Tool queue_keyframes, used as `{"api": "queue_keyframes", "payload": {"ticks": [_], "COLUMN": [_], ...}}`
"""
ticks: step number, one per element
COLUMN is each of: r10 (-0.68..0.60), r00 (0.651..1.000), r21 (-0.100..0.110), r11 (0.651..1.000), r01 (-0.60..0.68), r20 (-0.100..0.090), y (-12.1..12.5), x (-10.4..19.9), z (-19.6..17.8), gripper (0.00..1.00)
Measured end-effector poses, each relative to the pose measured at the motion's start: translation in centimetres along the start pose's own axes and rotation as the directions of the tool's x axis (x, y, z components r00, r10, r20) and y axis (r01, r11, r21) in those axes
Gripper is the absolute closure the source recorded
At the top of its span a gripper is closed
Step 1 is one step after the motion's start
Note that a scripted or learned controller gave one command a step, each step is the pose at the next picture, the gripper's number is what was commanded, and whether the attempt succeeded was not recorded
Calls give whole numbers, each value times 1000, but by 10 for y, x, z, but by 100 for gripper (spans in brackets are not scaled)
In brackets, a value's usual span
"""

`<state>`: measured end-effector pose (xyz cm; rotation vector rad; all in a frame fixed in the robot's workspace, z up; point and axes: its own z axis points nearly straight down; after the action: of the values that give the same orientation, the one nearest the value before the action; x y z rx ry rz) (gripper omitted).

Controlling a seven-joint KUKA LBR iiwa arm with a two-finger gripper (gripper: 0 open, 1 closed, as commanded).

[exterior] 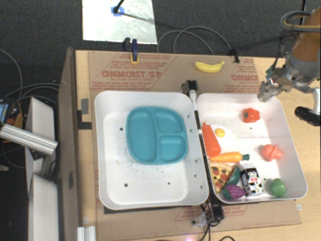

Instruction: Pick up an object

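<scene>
**Gripper poised over the far right corner of the toy bin**

The gripper (267, 90) is seen at the far right corner of the right bin (291, 134), at the end of a grey wrist under the orange band. Whether the metal tips are apart or together cannot be told; nothing is seen between them.

Nearest, just in front and slightly left of the tips, a glossy red pepper-shaped toy (251, 115) is lying on the smooth white floor. Further forward, a soft-looking pink lump (271, 152) is placed near the right wall. To the left of the tips, against the dividing wall, a flat fried-egg piece (218, 132), an orange bottle shape (210, 140) and a tapered carrot (229, 157) are gathered closely. Furthest forward, a pizza slice (220, 173), a purple item (234, 191), a small printed white-and-black box (251, 180) and a round green ball (276, 187) are crowded along the near wall.

Beyond the bin, on the cardboard sheet (150, 72), a curved yellow banana (209, 66) is resting left of the tips. In the left bin (108, 149), well apart, a matte teal divided plate (156, 135) with three compartments is lying flat.
</scene>
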<state>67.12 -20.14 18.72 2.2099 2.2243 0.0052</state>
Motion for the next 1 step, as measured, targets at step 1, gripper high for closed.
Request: {"api": "queue_keyframes", "payload": {"ticks": [1], "r10": [4], "r00": [1000], "r21": [3], "r11": [1000], "r01": [-4], "r20": [0], "y": [-2], "x": [-5], "z": [-6], "gripper": [100]}}
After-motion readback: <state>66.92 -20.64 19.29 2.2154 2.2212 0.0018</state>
